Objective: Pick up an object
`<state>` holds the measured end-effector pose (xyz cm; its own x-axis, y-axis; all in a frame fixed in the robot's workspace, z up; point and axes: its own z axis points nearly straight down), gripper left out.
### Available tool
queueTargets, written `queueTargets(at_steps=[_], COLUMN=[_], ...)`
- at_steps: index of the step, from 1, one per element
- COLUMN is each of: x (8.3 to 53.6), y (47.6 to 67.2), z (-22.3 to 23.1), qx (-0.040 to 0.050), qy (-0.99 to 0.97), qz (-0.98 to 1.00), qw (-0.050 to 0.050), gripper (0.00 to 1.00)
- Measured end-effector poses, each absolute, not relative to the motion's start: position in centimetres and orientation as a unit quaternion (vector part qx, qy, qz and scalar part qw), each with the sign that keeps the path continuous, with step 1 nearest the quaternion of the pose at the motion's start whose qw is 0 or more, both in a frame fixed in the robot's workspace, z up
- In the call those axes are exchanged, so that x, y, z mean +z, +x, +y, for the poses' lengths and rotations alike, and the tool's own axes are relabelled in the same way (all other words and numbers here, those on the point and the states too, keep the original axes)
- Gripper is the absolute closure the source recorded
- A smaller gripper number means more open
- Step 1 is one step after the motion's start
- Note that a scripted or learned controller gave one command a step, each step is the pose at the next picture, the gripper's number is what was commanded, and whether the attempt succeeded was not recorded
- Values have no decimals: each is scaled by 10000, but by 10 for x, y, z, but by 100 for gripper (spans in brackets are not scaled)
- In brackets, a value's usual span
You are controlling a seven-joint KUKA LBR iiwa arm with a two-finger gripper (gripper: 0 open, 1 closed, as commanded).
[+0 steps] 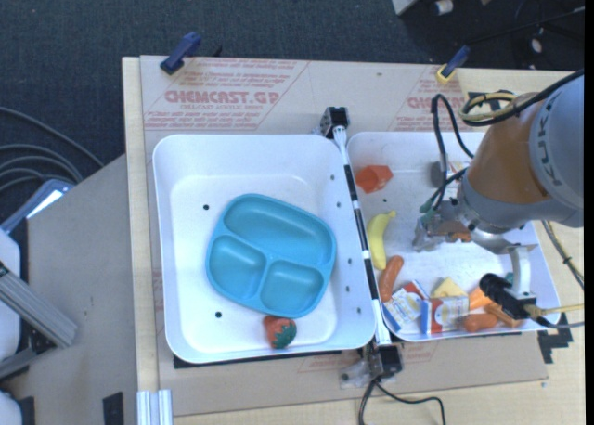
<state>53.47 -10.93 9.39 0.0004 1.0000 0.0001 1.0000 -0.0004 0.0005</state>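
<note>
On the worktop (232, 98), the left bin (176, 228) carried a blue divided plate (269, 254) in its middle and a strawberry (279, 329) near its front wall, both well apart from my arm. Past the divider, the right bin (408, 149) held what I was after: a red piece (375, 176) toward the back, a banana (379, 238) lying along the divider, a carrot (391, 274) just in front of it, and a cluster of small packets (422, 307) and orange bits at the front.

My tool (436, 228) sat low over the middle of the right bin, just to the right of the banana and behind the packets. Whether it was spread or closed I could not tell; the wrist and its cables hid the tip, and I saw nothing gripped in it.

I judged I was in the reach-and-descend step, with no pick made yet. The next move called for settling on one target, probably the banana or the carrot as the nearest, centring over it and closing squarely, clear of the divider wall, before lifting.
</note>
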Motion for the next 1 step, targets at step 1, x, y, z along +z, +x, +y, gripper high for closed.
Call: queueTargets(at_steps=[1], x=[94], y=[535], z=[-109], qx=[2], qy=[7070], qz=[7072], qw=[1], gripper=[0])
